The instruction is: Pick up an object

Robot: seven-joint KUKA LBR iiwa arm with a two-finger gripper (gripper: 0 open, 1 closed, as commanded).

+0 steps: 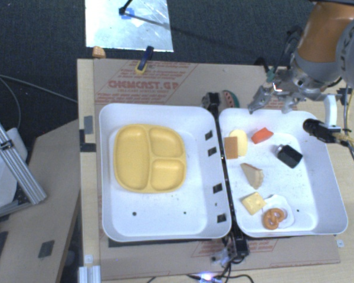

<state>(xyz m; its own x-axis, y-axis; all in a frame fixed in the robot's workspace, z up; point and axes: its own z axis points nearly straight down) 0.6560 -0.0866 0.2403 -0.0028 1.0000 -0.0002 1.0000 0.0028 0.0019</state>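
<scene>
The right bin [318, 199] holds several small items: an orange-red piece [262, 135], a pale yellow slice [236, 144], a black block [289, 155], a tan wedge [253, 174], a yellow cube [253, 203] and a pretzel [274, 218]. My gripper [274, 102] hangs over the far rim of this bin, just beyond the orange-red piece. Its fingers [257, 101] stand open with nothing between them.
A yellow divided plate [149, 158] lies in the left bin [115, 217]. A black cylinder [316, 128] juts in over the right bin's far right rim. Cardboard [165, 81] lies behind the bins, with a shiny sheet [130, 16] farther back.
</scene>
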